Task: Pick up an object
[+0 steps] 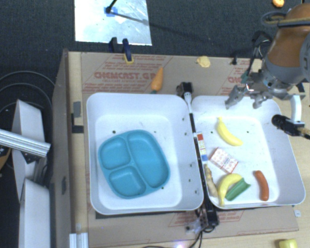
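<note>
arm (292, 40), grey with orange band, entering from the right at the top corner, wrist angled down and toward the left, over the far edge of the right bin (279, 138). gripper (246, 98), two fingers splayed apart, released, nothing between them; it hangs above the bin's far rim, apart from all contents.

right bin contents: banana (228, 133), yellow, lying at a slant in the far half, nearest the gripper; small carton (223, 160), red and white pattern, mid bin; second yellow banana (226, 184) near the front, with a green pepper-like piece (238, 189) touching it; sausage (262, 184), red-brown, front right, apart from the rest; pale slim item (210, 181) along the left wall, kind unclear.

left bin (108, 112): blue divided tray (133, 163), three compartments, lying flat.

tabletop (139, 74), cardboard-covered: orange carrot-like piece (157, 79) beyond the left bin; small yellow item (203, 62) beyond the right bin.
</note>
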`<state>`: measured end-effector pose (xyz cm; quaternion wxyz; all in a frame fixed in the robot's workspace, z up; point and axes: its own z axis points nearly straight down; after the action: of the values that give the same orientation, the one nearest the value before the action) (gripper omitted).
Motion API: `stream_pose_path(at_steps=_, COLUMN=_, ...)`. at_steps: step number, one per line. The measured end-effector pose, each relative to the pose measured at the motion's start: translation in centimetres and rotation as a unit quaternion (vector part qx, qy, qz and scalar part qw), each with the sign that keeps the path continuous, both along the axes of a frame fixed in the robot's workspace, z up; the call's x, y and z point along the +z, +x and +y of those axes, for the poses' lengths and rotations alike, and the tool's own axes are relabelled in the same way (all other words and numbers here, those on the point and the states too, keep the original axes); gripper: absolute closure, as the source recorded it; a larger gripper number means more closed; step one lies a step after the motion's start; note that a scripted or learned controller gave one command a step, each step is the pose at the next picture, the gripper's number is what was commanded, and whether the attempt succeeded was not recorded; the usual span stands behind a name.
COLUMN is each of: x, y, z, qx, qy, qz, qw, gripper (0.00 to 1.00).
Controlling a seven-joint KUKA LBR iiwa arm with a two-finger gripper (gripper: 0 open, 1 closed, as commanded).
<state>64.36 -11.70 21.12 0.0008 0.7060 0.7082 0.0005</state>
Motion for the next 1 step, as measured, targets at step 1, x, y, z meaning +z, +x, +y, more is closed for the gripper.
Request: stream_pose_path(at_steps=1, x=-13.32, y=-1.24, z=1.37, qx=-0.001, qy=0.0010, qz=0.003, qw=1.0000, gripper=0.00)
